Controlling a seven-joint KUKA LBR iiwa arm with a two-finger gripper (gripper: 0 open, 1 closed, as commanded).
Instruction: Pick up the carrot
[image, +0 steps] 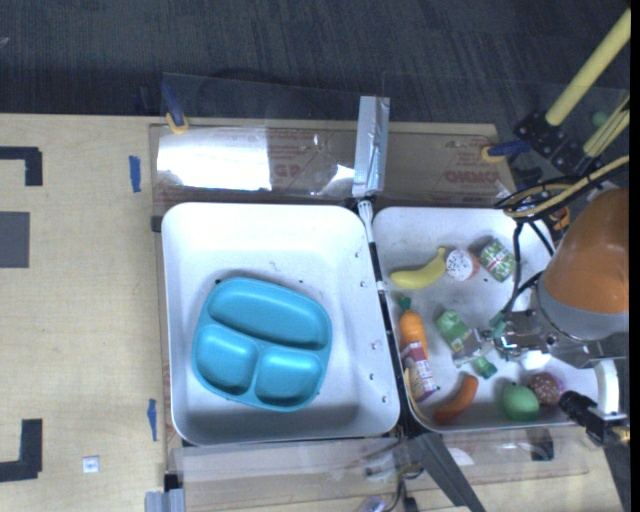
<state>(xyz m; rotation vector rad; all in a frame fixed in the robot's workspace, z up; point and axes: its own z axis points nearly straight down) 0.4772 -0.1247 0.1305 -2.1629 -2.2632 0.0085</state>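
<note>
Carrot (411, 327) lies in the right bin (455, 218), against its left wall, just below the banana (421, 272); long axis runs top-to-bottom in view. Your gripper (497, 338) hangs to the carrot's right, green packet (452, 325) between them. Can't tell whether it's released or clenched. You'd need to move left, I judge

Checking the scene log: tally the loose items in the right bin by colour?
Yellow: 1, the curved yellow toy banana
Orange: 1, the orange toy carrot
Orange-red: 1, the curved sausage-shaped piece
Green: 3, the round green fruit, the small green carton, the green-and-white can
White: 1, the round white ball
Dark red: 1, the dark red berry-like piece
Red-labelled: 1, the small bottle
Total: 9
</note>
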